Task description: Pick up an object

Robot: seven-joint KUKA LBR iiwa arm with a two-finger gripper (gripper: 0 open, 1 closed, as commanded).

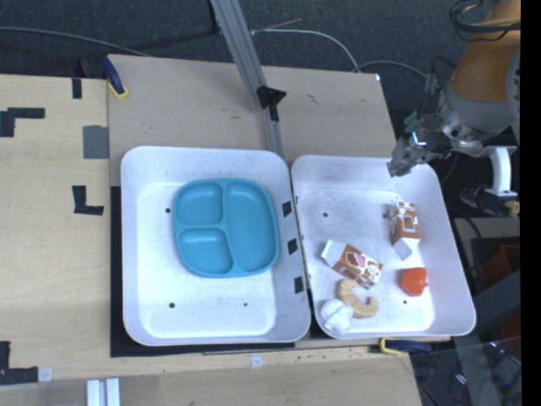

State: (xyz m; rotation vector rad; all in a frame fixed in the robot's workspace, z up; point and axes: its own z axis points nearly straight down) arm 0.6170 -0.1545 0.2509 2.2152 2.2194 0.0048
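Carton (404, 223) lies below tool (404, 161) (well apart).

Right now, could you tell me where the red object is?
The red object lies in the right bin, near its right wall, below the orange carton.

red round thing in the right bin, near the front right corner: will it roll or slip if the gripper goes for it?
The red object looks rounded and smooth, so it may roll or squirt sideways under a pinch. It sits apart from the other items, near the right bin's wall, so a nudge could send it there. Probably light for its size, a toy-like piece. The gripper is at the bin's far edge.
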